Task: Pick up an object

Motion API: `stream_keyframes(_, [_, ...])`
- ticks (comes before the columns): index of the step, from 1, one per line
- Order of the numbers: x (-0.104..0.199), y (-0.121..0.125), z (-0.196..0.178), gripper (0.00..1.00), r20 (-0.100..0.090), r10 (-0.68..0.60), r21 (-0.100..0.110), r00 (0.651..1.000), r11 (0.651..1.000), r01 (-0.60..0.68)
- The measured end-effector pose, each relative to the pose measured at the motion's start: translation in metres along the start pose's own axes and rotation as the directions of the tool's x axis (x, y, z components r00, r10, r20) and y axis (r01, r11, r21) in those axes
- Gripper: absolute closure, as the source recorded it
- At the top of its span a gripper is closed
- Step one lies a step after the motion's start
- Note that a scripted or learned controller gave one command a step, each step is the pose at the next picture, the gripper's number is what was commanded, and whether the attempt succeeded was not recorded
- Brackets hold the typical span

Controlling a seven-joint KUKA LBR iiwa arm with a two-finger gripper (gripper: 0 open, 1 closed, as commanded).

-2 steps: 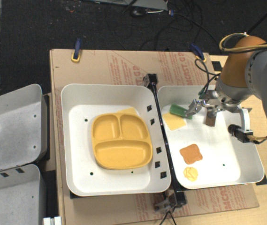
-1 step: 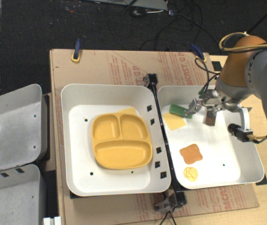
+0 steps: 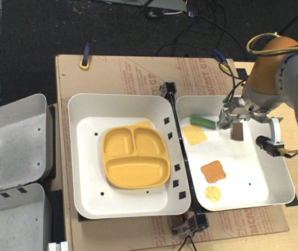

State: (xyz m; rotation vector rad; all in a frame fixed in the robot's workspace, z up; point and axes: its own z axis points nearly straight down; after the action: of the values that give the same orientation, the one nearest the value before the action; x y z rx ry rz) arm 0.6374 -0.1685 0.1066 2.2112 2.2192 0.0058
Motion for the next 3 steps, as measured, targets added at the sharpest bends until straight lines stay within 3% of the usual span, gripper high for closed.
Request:
stream_keyframes(2, [-0.001,0.001,-0.118,1.00,-0.001,0.001,0.001,1.000,1.000,-0.001])
stream_keyframes(3, [0.047,0.000,-0.111,1.00,-0.004,-0.003,0.009,1.000,1.000,0.003])
